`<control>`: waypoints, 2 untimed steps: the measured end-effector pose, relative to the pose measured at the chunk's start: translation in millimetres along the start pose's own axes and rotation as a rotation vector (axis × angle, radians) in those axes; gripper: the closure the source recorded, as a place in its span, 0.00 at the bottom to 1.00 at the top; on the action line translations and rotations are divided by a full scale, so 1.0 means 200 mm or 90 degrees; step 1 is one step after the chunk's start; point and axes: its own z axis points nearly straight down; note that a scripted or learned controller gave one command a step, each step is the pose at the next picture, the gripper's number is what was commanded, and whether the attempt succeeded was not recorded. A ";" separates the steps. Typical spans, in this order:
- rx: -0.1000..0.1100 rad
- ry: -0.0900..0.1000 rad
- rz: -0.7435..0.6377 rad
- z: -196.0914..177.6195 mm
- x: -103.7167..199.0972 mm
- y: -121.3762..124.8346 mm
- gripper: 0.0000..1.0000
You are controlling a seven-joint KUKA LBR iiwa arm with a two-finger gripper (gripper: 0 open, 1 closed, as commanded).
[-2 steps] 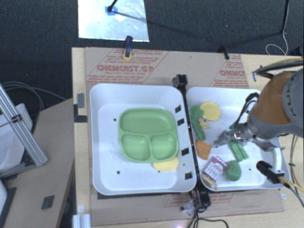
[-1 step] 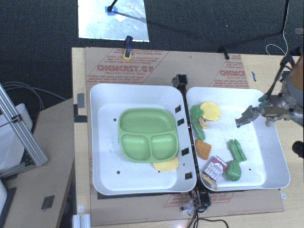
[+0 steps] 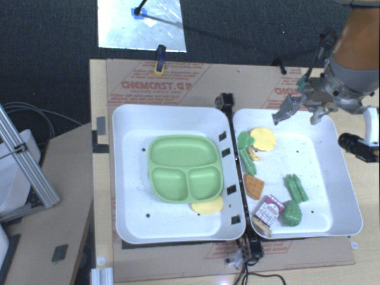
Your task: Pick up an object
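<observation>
Claw [image 3: 301,108]: upper right of the frame, above the far rim of the right bin [image 3: 338,177]; its two fingers stand spread apart with nothing between them.

Right bin contents, all lower left of or below the claw and apart from it:
- yellow round piece [image 3: 263,139], nearest the claw, near the bin's upper left corner;
- green pod-shaped piece [image 3: 246,151] just beside it along the left wall;
- orange square cracker [image 3: 254,187] below that;
- small maroon and white packet [image 3: 269,209] near the bottom left corner;
- green vegetable toy [image 3: 293,199] beside the packet, in the lower middle.

Left bin [image 3: 127,159]: holds a green divided tray [image 3: 184,168] at centre, with a yellow flat piece [image 3: 208,206] tucked at the tray's lower edge.

Desk [image 3: 71,177]: carries both bins on a cardboard sheet [image 3: 196,82].
</observation>
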 end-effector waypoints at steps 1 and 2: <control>0.001 -0.001 -0.001 -0.05 -0.02 -0.01 1.00; 0.010 0.003 0.000 0.43 0.27 0.19 1.00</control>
